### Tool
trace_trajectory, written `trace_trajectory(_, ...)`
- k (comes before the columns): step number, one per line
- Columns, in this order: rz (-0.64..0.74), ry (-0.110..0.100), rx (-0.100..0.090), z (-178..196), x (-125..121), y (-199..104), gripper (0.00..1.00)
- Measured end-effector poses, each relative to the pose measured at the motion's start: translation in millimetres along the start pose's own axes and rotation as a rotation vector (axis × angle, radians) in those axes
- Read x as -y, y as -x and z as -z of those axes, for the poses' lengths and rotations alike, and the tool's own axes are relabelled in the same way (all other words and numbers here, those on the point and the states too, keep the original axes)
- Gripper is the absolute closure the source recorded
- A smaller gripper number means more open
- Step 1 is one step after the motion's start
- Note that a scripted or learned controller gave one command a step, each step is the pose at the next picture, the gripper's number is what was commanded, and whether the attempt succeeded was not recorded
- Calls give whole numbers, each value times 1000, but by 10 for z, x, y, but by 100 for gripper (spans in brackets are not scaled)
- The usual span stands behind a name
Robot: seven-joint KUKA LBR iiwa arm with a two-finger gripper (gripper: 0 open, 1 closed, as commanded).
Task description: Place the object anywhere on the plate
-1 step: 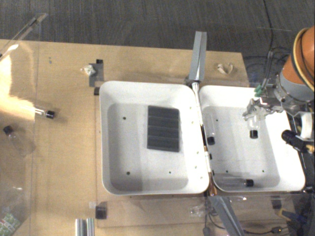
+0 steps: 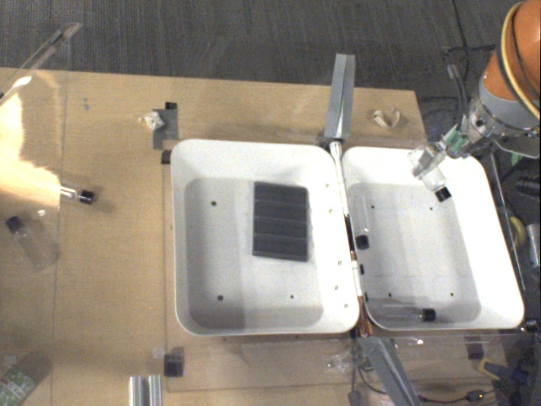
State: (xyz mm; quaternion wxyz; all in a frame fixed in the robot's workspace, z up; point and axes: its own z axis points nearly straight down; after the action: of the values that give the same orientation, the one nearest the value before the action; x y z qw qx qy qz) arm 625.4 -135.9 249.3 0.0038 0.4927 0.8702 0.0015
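**Plate lies across the divide, to the view's left of the gripper**

Your gripper (image 2: pixel 429 166) hangs over the far edge of the right bin (image 2: pixel 499 252), towards its far right corner, with the arm (image 2: pixel 520 49) coming in from above that corner. You cannot tell from here how far open it is. A pale, clear shape with a dark tip (image 2: pixel 442 194) slants down from it. That may be a vial in its hold or part of the tool itself, so do not count it as a grasp.

The one vial (image 2: pixel 412 315) you can be sure of lies flat against the near edge of the same bin, long axis along that edge, black cap towards the view's right. It is well apart from the gripper, almost the whole depth of the bin nearer the camera. A small dark piece (image 2: pixel 362 242) sits by the bin's left wall.

The plate (image 2: pixel 281 221) is the dark ribbed slab in the middle of the left bin (image 2: pixel 182 227), its long axis running far to near. From the gripper it lies to the view's left and a little nearer, past the two bin walls that meet between them.

If that shape is a held vial, I judge your carry must clear those walls. If not, the near edge comes first.
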Motion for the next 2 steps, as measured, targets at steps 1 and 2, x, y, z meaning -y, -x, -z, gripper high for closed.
trace_trajectory(1,262,3,1,256,-707,-300,100)
trace_trajectory(2,554,3,-1,21,-920,-975,100)
